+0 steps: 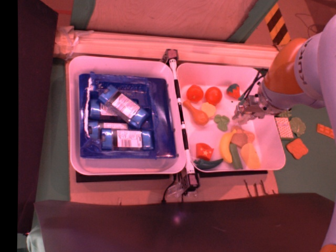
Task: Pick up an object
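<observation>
Overhead, two white bins: left bin (76,114) with blue tray (163,119); end effector (242,114) over right bin (275,140), finger state unclear.

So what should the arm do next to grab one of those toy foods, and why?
Probably a short descent straight down. The end effector hangs over the right bin, just above a cluster made up of a banana and other toy pieces, and nothing shows between its tips. Lowering onto the cluster would likely put a piece within reach.
</observation>
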Robot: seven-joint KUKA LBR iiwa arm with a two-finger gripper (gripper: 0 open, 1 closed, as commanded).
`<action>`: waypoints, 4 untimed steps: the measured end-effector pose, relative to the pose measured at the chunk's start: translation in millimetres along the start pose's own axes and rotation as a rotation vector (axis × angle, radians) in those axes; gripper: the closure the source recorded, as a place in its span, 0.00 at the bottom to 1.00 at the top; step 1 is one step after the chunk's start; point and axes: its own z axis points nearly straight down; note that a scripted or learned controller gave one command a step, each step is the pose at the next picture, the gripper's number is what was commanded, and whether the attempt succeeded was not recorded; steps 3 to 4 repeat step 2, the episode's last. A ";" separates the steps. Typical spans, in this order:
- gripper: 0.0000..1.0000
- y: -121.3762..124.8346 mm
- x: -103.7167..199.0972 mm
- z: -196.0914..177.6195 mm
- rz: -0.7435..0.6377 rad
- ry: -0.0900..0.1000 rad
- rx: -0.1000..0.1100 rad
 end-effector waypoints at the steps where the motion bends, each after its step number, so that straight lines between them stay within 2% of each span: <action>1: 1.00 -5.6 1.3 -57.6 -0.005 0.007 0.020; 2: 1.00 2.4 -9.7 -116.2 -0.005 0.006 0.020; 4: 1.00 2.4 -9.7 -116.2 -0.005 0.006 0.020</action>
